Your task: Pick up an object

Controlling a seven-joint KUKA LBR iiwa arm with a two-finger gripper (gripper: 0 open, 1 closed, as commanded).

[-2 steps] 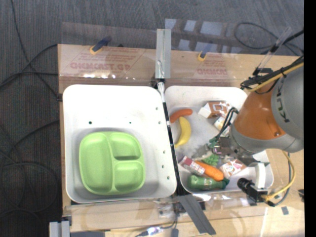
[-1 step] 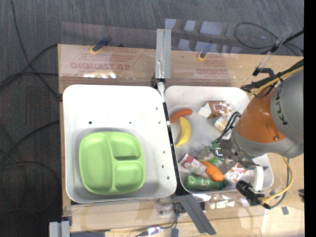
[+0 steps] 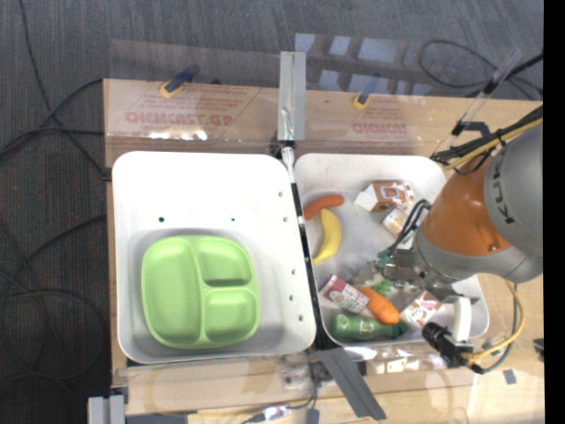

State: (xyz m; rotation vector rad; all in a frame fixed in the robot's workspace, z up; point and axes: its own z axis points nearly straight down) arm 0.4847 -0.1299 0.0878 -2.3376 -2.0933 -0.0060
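Small toy groceries, the objects to be picked, are heaped in the right shallow white bin (image 3: 441,170); none is seen held.

At the far left, the left shallow white bin (image 3: 132,175) is occupied by a lime-green plastic plate with three compartments (image 3: 201,290), set toward its near side. Behind both bins a clear plastic sheet (image 3: 203,117) carries faint red print, which appears reversed and cannot be read with certainty.

In the right bin, a red toy sausage (image 3: 322,204) is laid just behind a yellow toy banana (image 3: 328,235), close to the dividing wall. Nearer the front, a red-and-white packet (image 3: 344,294) is found beside an orange toy carrot (image 3: 381,306), which rests against a green plastic bottle lying on its side (image 3: 362,328). A brown-and-white carton (image 3: 388,194) is placed at the back; its label is too small to read.

The gripper (image 3: 393,268) is lowered over the middle of the right bin, just above the carrot. Whether it is apart or together cannot be told, nor whether anything is touched. To the right, the grey arm with its orange band (image 3: 463,223) bears the letters "KU".
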